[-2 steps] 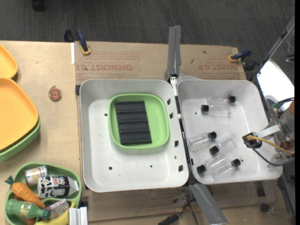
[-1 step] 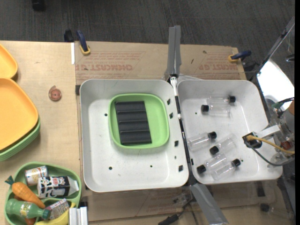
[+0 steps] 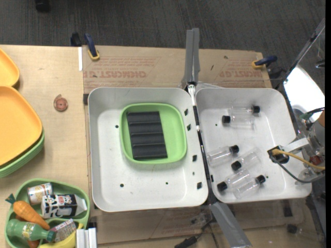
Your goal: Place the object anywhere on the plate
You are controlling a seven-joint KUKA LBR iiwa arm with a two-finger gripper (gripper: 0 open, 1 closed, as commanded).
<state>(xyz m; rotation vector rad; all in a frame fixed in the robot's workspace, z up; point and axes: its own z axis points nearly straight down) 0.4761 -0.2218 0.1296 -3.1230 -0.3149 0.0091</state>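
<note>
A green square plate sits in the middle of the left bin. A dark ribbed block lies flat on the plate. Several clear vials with black caps are scattered in the right bin, most of them in its near half. My gripper is at the right bin's right rim, partly cut off by the frame edge. It is far from the plate, and nothing visible is held in it.
Orange plates are stacked on the wooden table at far left. A green bowl of toy food stands at the front left. A small pink disc lies near the left bin. Clamps hold the cardboard at the back.
</note>
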